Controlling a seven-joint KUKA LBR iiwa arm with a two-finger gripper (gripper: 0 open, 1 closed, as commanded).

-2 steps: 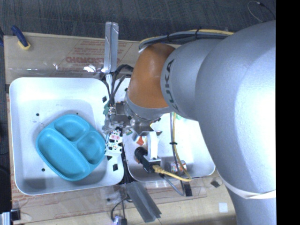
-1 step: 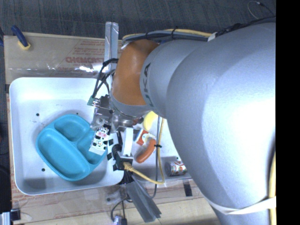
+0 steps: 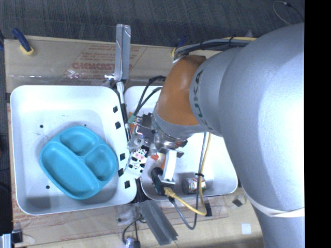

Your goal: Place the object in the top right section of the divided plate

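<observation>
the gripper [image 3: 138, 158] is hanging low in the right bin [image 3: 227, 182], its grip hidden. a small metallic object [image 3: 194, 185] is lying just right of it; the blue divided plate [image 3: 78, 160] is sitting left.

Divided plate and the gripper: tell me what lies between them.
In the camera view, the left bin's right wall stands between the blue divided plate and the gripper.

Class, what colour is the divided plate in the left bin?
Light blue; the plate shows plainly in the camera view.
</observation>
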